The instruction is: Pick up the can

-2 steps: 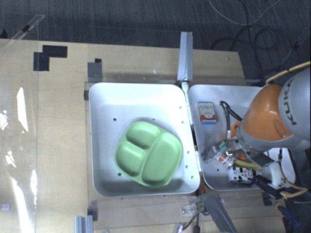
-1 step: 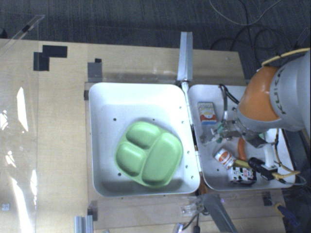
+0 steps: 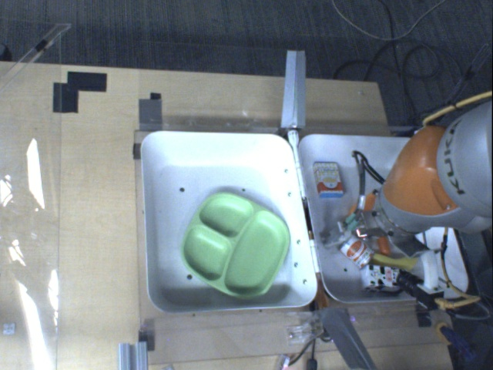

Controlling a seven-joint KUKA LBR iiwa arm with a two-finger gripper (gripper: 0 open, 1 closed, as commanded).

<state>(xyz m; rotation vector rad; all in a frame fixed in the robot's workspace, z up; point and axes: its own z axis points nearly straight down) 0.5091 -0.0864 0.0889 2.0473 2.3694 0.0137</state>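
Claw (image 3: 362,233) low in right bin (image 3: 339,149), jaw state cannot tell, wrist hides it. Can (image 3: 353,248) lying tilted just below claw, touching or nearly. Risk: can rolls, grip slips. Box (image 3: 328,179) above-left. Tray (image 3: 236,243) far left.

To my left, a green divided plate (image 3: 237,243) with three compartments lies in the left white bin (image 3: 166,206), near its lower right corner and slightly tilted. In the right white bin (image 3: 339,287), a small carton (image 3: 328,179) with an orange-and-blue label sits by the upper left, close to the divider between the bins. The pale wooden tabletop (image 3: 69,230) spreads leftward, carrying black tape marks (image 3: 75,89). Cables (image 3: 385,14) loop across the dark floor beyond.
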